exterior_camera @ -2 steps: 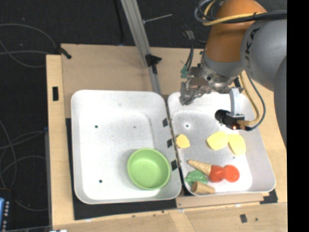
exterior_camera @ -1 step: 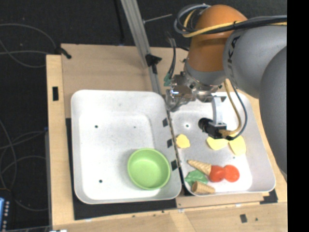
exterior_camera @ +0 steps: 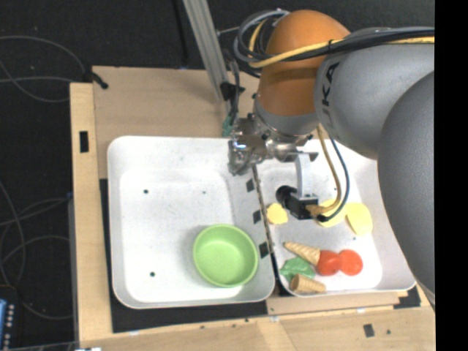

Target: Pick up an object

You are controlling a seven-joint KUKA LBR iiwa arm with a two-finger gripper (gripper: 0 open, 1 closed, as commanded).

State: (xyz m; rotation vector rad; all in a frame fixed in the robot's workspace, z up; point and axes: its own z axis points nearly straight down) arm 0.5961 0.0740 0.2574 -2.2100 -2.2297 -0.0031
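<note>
Toy food, a red tomato (exterior_camera: 341, 262), a cone (exterior_camera: 303, 253) and a yellow disc (exterior_camera: 357, 218), crowds the right bin's (exterior_camera: 380, 270) near edge, probably left where drops scattered it. A green bowl (exterior_camera: 225, 254) sits by the left bin's (exterior_camera: 161, 196) near edge. The gripper (exterior_camera: 240, 156) hangs over their shared rim carrying nothing visible; apart or together, I cannot tell.
</note>
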